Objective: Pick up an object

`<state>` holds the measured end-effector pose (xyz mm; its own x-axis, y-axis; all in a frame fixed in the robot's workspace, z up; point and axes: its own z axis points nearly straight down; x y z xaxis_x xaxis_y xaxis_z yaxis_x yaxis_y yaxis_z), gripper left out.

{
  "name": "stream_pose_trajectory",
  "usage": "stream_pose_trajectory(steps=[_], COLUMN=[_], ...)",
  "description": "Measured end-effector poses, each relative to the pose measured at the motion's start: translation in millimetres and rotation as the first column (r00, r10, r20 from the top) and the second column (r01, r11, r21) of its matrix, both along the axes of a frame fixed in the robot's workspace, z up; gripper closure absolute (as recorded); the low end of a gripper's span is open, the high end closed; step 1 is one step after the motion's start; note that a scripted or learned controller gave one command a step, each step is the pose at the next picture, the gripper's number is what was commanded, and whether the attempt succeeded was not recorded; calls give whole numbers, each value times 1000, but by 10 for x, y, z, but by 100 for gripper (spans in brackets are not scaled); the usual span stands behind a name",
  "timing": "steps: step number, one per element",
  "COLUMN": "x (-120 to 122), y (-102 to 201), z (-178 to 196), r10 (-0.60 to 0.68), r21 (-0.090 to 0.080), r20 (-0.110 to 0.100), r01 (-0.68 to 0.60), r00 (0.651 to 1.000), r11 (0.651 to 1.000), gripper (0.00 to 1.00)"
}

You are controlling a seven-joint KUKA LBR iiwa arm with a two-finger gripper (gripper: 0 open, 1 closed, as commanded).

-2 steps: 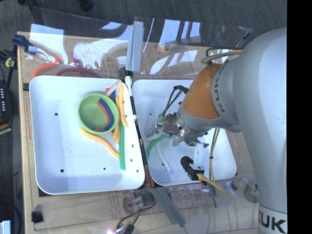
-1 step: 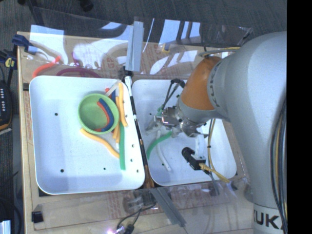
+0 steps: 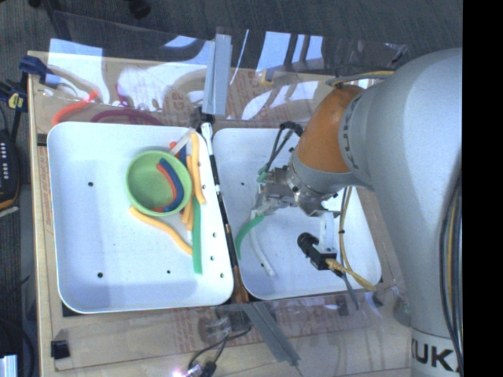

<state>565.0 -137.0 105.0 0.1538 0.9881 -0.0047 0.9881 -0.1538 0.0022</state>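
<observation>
Light, bendy green strip (image 3: 250, 230) under hand (image 3: 263, 203); pinch mid-length, expect flex; hand state: cannot tell.

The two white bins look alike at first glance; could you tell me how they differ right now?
The left bin holds a green bowl amid orange and green sticks; the right bin holds little beyond a curved green piece. The arm's tool is over the right bin, not the left bin. Both are shallow and white.
</observation>
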Motion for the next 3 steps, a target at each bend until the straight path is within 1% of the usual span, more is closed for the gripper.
stream_pose_trajectory(steps=[1,2,3], x=[-4,-310,498], y=[4,-27,54], z=[-6,-136,-133], r10=[1,190,49], r21=[0,8,6], r20=[-2,-5,-4], r01=[-1,-190,-49], r00=[1000,982,999], r11=[1000,982,999], gripper=[0,0,0])
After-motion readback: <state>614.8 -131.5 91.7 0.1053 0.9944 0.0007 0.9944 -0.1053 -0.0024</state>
